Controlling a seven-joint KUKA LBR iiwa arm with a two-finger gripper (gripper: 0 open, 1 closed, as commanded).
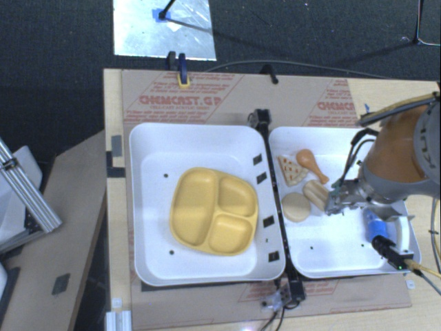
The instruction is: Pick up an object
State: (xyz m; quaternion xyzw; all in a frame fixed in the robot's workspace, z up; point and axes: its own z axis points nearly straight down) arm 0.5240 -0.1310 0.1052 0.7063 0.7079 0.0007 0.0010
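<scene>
1. The gripper hangs low in the right bin, at the end of the grey arm reaching in from the right. You cannot tell from this slanted view whether it is spread or pressed together; nothing shows pinched in it.
2. Nearest object: the tan cylinder, touching or just beside the gripper on its left. Its long axis appears to run diagonally, from upper left down toward the gripper.
3. Just beyond, lower left: the round beige disc, touching the cylinder.
4. Further up-left: the waffle wedge and the drumstick, side by side near the bin's dividing wall.
5. Judgement: the coming grasp turns on the cylinder lying immediately left of the gripper; closing across its short axis looks the cleaner option.
6. The left bin holds the yellow divided plate, well apart from the gripper.
</scene>
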